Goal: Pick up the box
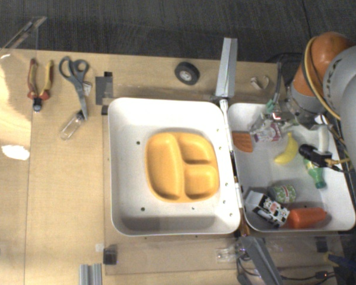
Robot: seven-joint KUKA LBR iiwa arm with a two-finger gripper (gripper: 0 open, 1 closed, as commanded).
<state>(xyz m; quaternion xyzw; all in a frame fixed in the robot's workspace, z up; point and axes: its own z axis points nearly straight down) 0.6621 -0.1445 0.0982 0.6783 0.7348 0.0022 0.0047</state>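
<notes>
Overhead, wooden bench [59, 206] bears scissors [77, 79] and pliers [38, 82]; gripper [272, 123] grip state apparently unreadable.

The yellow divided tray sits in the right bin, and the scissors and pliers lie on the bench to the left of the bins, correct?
Not quite. The camera view shows the yellow divided tray in the left bin, not the right one. The right bin holds the small items. The rest holds: the scissors and pliers lie on the bench to the left of the bins.

The table [59, 206] looks like pale wood with a light sheen. Both bins [166, 114] are smooth white plastic. The yellow tray [181, 165] is glossy plastic. The scissors [77, 82] have metal blades.
</notes>
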